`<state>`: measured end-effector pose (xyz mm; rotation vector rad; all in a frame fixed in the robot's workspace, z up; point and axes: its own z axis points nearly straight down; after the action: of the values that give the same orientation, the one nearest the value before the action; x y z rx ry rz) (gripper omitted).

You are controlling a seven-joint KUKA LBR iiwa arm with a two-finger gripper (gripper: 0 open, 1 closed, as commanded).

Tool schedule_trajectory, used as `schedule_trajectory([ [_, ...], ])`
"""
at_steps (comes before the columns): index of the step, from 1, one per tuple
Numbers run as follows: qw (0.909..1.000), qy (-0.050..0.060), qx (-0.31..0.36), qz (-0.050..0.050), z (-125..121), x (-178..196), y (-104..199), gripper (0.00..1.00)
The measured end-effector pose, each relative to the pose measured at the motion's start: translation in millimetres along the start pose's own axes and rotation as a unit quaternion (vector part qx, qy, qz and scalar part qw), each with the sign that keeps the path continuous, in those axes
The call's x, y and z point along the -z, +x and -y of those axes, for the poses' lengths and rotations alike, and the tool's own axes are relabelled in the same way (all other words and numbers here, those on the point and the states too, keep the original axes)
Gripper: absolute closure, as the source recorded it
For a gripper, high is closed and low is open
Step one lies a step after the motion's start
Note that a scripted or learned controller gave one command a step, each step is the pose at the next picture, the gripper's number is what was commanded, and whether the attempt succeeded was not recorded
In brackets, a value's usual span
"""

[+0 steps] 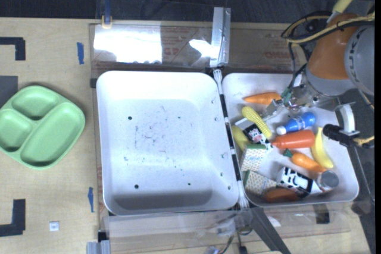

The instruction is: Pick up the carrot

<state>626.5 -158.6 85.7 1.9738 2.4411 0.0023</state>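
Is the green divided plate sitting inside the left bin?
No: the green divided plate lies on the wooden bench top, outside and to the left of the left bin.

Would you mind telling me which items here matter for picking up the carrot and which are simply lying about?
For the job:
carrot
gripper
right bin

Lying about:
corn cob
banana
blue bottle
left bin
green divided plate

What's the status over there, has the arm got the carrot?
Gripper down in right bin, grip unclear. Carrot beside it at bin's back, not lifted. Corn cob and bottle crowd close.
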Motion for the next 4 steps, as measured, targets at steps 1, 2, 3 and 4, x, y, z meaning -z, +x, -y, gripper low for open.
schedule_trajectory([
  [1, 0.9999, -0.001, -0.016, 0.000, -25.2, 0.2, 40.6, 0.00],
  [2, 0.9971, -0.001, 0.077, 0.001, -51.8, 81.1, 44.7, 0.00],
  [3, 0.9894, -0.002, 0.145, 0.001, -31.5, 105.1, 1.1, 0.00],
  [4, 0.9967, 0.001, 0.081, -0.001, -44.0, 10.2, 12.0, 0.00],
])
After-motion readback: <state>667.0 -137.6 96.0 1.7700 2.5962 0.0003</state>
